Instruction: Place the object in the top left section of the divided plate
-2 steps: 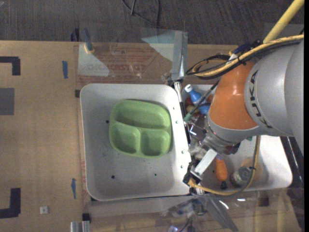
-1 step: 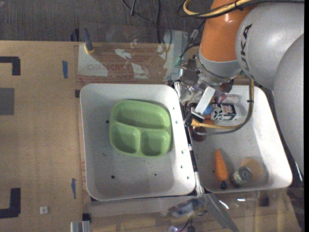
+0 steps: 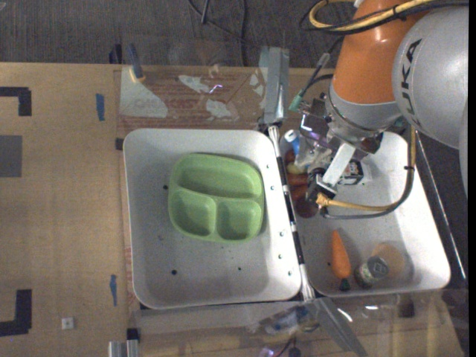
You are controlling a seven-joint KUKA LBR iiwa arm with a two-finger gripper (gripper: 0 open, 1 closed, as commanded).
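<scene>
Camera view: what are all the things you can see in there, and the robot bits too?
left bin: 1, white, left side
right bin: 1, white, right side
divided plate: 1, green, in left bin
carrot: 1, orange, right bin, near side
tan round thing: 1, tan, right bin, blurred
greyish small thing: 1, grey, beside carrot
dark reddish things: count unclear, right bin's left side
arm: 1, grey and orange, over right bin
tool: 1, above reddish things

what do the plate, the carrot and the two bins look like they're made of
plate: likely moulded plastic, with an even lime green colour, rounded dividers and a soft satin look.
carrot: probably toy plastic or rubber, a smooth uniform orange with a dark tip.
left bin and right bin: white plastic or painted metal, hard to tell which; smooth with a faint sheen.
</scene>
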